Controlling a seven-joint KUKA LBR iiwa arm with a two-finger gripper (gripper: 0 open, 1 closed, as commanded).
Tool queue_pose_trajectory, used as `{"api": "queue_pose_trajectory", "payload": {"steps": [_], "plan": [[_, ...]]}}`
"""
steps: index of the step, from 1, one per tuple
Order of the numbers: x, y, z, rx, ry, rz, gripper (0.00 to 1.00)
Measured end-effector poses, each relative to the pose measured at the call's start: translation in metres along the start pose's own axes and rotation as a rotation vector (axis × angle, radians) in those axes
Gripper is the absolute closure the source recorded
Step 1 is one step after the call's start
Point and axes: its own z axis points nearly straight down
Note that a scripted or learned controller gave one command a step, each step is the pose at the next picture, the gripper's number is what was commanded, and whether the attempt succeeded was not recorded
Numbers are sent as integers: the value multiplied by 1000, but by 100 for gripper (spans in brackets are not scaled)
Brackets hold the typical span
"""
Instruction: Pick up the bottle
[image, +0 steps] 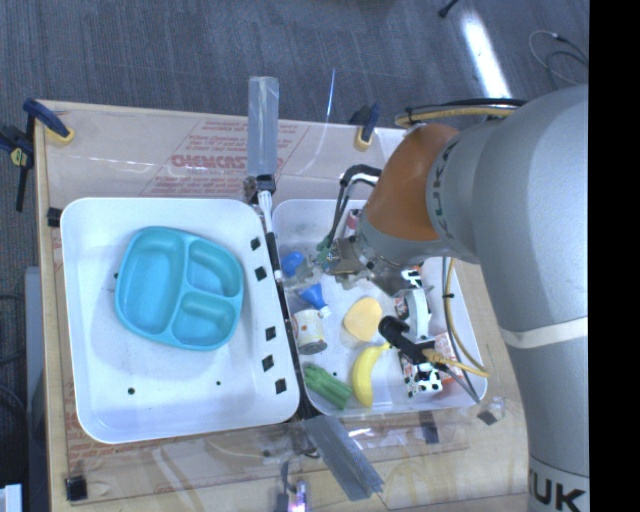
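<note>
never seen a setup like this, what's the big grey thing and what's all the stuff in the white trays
The big grey thing is a robot arm with an orange band, reaching in from the right. One camera looks down at a slant on two shallow white bins. The left bin holds a blue divided plate. The right bin holds small toys: a banana, a yellow lemon-like piece, a green vegetable, a small white cup and blue bits. The claw hangs over that bin's far end; what it holds, if anything, I can't tell.
</note>
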Motion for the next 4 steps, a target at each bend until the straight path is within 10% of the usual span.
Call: {"api": "queue_pose_trajectory", "payload": {"steps": [4], "plan": [[-2, 8, -1, -30, -17, -266, 0]]}}
